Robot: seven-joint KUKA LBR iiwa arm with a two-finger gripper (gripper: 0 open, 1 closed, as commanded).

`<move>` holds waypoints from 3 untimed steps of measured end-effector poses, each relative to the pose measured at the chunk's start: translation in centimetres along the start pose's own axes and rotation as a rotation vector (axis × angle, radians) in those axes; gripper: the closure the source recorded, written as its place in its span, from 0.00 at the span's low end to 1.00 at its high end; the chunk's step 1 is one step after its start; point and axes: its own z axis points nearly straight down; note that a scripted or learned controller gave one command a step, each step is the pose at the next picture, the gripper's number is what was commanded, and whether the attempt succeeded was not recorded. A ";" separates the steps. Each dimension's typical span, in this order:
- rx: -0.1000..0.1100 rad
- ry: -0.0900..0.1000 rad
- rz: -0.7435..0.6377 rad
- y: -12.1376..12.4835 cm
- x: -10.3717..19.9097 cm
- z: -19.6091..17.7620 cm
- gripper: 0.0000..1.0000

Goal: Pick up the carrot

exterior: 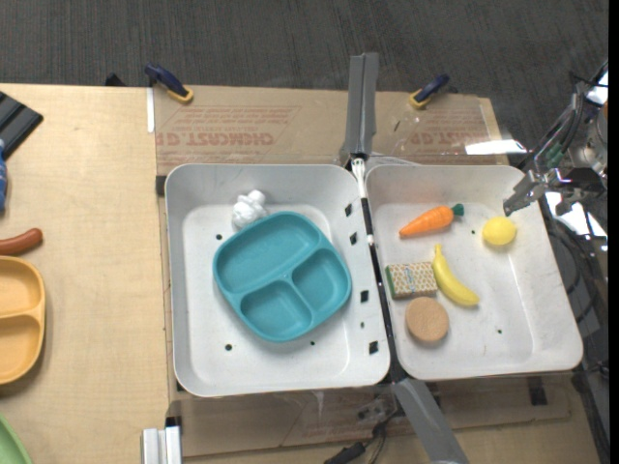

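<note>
So the small orange toy carrot with the green stub end (428, 221) was lying in the right-hand shallow white bin (484, 367), toward the bin's back edge and nearer its left wall than its right. It lay tilted, green end pointing to the back right. Nothing was touching it: the round yellow lemon (499, 232) sat well off toward the right wall, and the yellow plastic banana (453, 278) and the little rectangular speckled cracker block (411, 278) were closer to the middle of the bin.

The metal two-finger gripper (520, 199) was up by the bin's back right corner, just beside the lemon, not over the carrot and holding nothing I could see.

My take on doing this well: it needed to travel along the back edge toward the left wall, clear the lemon on the way, line the jaws up across the carrot's narrow width rather than along its length, and come down on the fat middle part. The taper would probably squirt out if pinched near the tip.

What I couldn't make out: the gripper was small, shiny and tangled up visually with cables at the edge, so whether it was spread or closed up, no idea. Most of the arm was cut off too.
</note>
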 end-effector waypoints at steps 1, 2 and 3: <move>-0.001 -0.001 0.241 7.5 1.7 14.1 0.00; 0.000 0.001 0.341 5.8 11.0 14.4 0.00; 0.000 0.000 0.053 2.8 10.7 14.4 0.00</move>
